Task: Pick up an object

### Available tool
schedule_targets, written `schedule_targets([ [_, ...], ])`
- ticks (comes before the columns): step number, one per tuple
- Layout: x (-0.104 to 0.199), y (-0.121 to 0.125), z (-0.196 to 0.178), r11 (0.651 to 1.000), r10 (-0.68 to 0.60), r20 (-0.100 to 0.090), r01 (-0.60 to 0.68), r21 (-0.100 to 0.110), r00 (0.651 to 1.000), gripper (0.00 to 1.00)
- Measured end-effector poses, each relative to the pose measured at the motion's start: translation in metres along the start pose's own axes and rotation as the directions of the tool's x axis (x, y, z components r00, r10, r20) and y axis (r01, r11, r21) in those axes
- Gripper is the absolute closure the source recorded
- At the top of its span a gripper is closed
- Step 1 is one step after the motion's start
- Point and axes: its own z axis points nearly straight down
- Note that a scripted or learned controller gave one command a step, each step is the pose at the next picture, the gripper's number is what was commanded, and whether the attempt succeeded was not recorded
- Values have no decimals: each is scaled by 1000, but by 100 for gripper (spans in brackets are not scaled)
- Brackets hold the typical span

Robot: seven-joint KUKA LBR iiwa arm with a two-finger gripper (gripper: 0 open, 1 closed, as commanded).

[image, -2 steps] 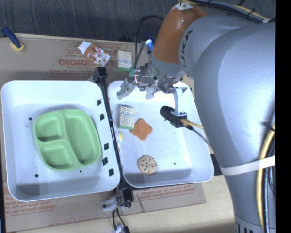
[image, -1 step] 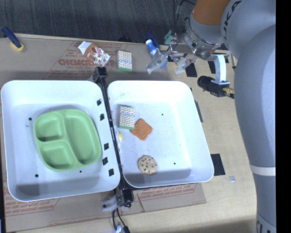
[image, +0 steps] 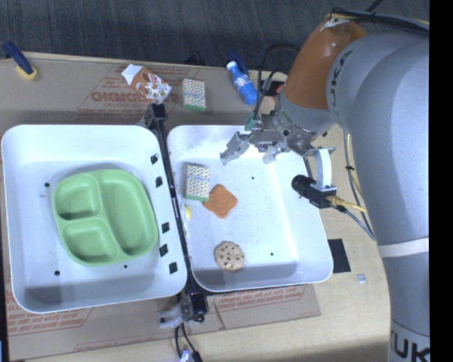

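In the right bin (image: 309, 232) lie a small patterned packet (image: 198, 181), an orange wafer-like piece (image: 221, 200) beside it, and a round chocolate-chip cookie (image: 229, 256) near the front wall. My gripper (image: 252, 151) hovers over the bin's back part, above and to the right of the packet. Its fingers are spread open and nothing sits between them. The grey arm with its orange band reaches in from the right.
The left bin (image: 15, 202) holds a green divided plate (image: 104, 216). Behind the bins on the cardboard lie a snack wrapper (image: 146, 84), another patterned packet (image: 194, 94), a blue bottle (image: 243, 84) and a blue-yellow clip (image: 20, 60).
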Motion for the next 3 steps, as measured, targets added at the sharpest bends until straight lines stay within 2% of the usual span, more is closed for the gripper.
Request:
schedule_targets([
  [1, 1, 1, -12, 1000, -7, 0, 7, -1, 1000, 100],
  [2, -38, -60, -51, 1000, 1, 0, -1, -4, 1000, 100],
  [3, -25, -97, -42, 1000, 0, 0, 0, -2, 1000, 100],
])
